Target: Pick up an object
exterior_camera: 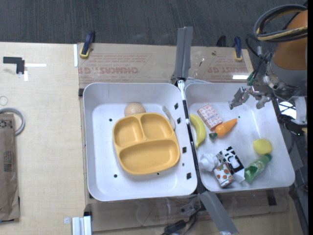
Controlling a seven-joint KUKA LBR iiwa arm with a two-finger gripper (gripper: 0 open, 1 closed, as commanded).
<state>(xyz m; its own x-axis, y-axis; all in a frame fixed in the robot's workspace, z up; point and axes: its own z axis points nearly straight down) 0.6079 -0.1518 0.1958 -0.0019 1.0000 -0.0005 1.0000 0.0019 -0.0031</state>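
Grey metal formed the claw (248, 97), which hung over the back edge of the right bin (283, 180) on the arm (288, 58) reaching in from the right. Nothing lay between its fingers; whether they stood open or closed could not be told. The claw was high and apart from all objects, so no grasp was under way.

Candidate objects lay loose in the right bin: a carrot (225, 128) and a packet (210, 115) nearest the claw, a banana (197, 129) against the divider, a lemon (262, 146), a green bottle (257, 167) and small cartons (226, 168) toward the front. The carrot probably offered the shortest reach.

The left bin (98, 180) held a yellow tray (145, 143) with a pale ball (134, 109) behind it.

Both bins sat on a light wooden surface (44, 106), backed by cardboard (127, 65) held by clamps (88, 43). Dark carpet (122, 9) lay beyond.
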